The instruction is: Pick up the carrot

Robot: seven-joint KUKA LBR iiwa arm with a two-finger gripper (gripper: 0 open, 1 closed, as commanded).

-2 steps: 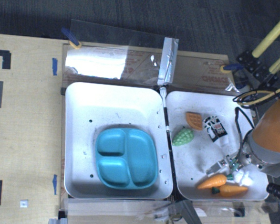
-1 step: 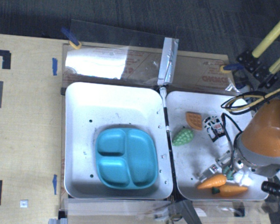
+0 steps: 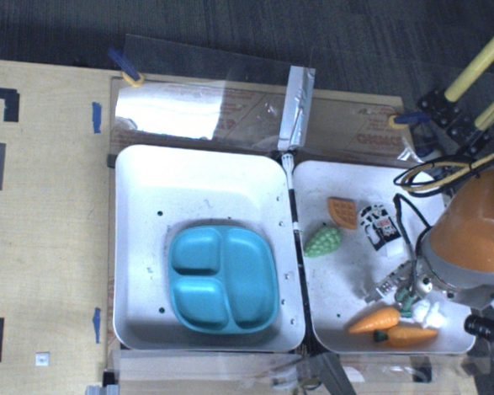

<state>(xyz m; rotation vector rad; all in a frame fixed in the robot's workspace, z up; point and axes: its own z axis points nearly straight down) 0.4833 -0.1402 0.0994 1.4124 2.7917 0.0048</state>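
Orange carrot [image 3: 373,320]: it is seen lying flat at the near edge of the right bin [image 3: 343,267], tip pointing left; a second orange piece [image 3: 406,335] is laid just beside it on the right, touching or nearly so, and which is the true carrot cannot be told for sure.
Gripper [image 3: 404,298]: it is lowered from the right directly above the thick green-topped end of the carrot, presumably so that the grasp can be made there; how far it is spread cannot be told, and nothing is seen to be held.
Arm: the orange band [image 3: 474,229] is hung over the right bin's right side, so the wrist is placed nearly upright over the target.
Other items: a green lumpy piece [image 3: 322,240] is set by the divider, a tan piece [image 3: 343,212] and a black-and-white object [image 3: 378,224] farther back, well apart from the carrot, so the approach is left unobstructed.
Left bin [image 3: 146,194]: a blue divided plate [image 3: 223,277] is kept in it.
Risk: the neighbouring orange piece and the near wall are judged likely to crowd the grasp.
Surface [image 3: 34,220]: pale wood, marked with tape.
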